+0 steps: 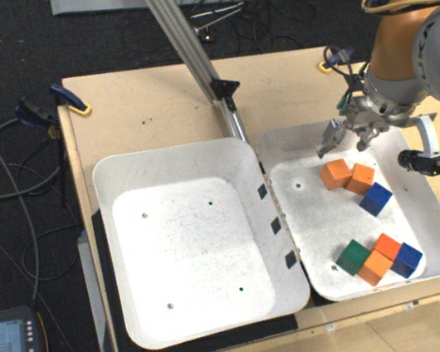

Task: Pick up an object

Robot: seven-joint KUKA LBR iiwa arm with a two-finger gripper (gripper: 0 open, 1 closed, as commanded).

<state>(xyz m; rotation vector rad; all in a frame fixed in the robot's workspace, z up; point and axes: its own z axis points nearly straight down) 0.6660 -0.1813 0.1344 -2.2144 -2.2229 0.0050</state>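
The grey arm with the orange band enters from the right, and its two-finger hand (347,138) hangs over the far part of the right-hand shallow white plastic bin (308,223). Its dark fingers (330,140) stand spread apart, with nothing seen between them. Just below the hand, toward the near edge of the worktop (147,99), lie two small orange wooden cubes: the first orange cube (337,173) sits directly beneath the fingers, and the second orange cube (363,177) touches it on the arm's side. A blue wooden cube (376,198) rests just beyond that pair, slightly nearer the front of the bin. Well apart from the hand, in the bin's near corner, a cluster of four blocks lies packed together: a green wooden cube (354,257), a light orange cube (375,267) against it, a red-orange cube (388,247) behind that, and a dark blue cube (407,259) at the outer end. Whether the hand touches the first orange cube cannot be told; it appears to be above it. On the far side of the hand from the arm lies the left-hand shallow white plastic bin (128,229), edge to edge with its neighbour. A silver metal pole (182,34) slants down to the worktop behind the seam between the bins.
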